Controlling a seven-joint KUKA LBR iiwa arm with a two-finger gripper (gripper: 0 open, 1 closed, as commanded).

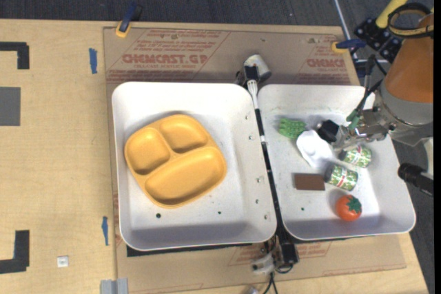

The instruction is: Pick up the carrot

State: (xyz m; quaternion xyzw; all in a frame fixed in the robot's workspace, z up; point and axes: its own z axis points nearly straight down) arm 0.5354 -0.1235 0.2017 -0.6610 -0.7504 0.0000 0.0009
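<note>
My gripper [353,140] hangs over the right bin [389,220], near its right edge and a little toward the far side. From this angle I cannot tell how it is set. My grey arm [406,96] with its orange band comes in over that bin's far right corner.

No object in the bins is one I can say for sure is the carrot. The nearest match in colour is an orange-red, green-topped piece [348,208] lying close to the right bin's near edge, toward its right corner, apart from my gripper.

Just below my gripper lie two small green-and-white cans [342,177], one touching the other's end. A brown block [308,182] sits beside them toward the bin's middle. A white piece [311,147] and a green leafy item [291,127] lie toward the bin's far left part.

The left bin [131,217] carries a yellow divided plate [175,158] at its middle.
</note>
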